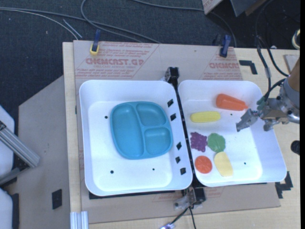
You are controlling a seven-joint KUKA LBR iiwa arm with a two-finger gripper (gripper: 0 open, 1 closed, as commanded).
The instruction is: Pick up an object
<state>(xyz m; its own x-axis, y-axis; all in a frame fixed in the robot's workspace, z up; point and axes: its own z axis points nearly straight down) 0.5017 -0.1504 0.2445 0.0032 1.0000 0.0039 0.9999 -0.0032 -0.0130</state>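
Observation:
The right bin [267,156] holds several toy foods: an orange carrot [231,102], a yellow corn cob [206,117], purple grapes [198,140], a green piece [216,141], a red round piece [204,164] and a pale yellow piece [223,164]. My gripper [257,122] hangs over the right half of this bin, to the right of the corn and just below the carrot's right end. It is open, its fingers spread apart with nothing between them.
The left bin [95,166] holds a blue divided plate [141,129]. A black divider with clips [175,123] runs between the bins. White floor of the right bin lies bare under and below the gripper. Cables trail at the upper right.

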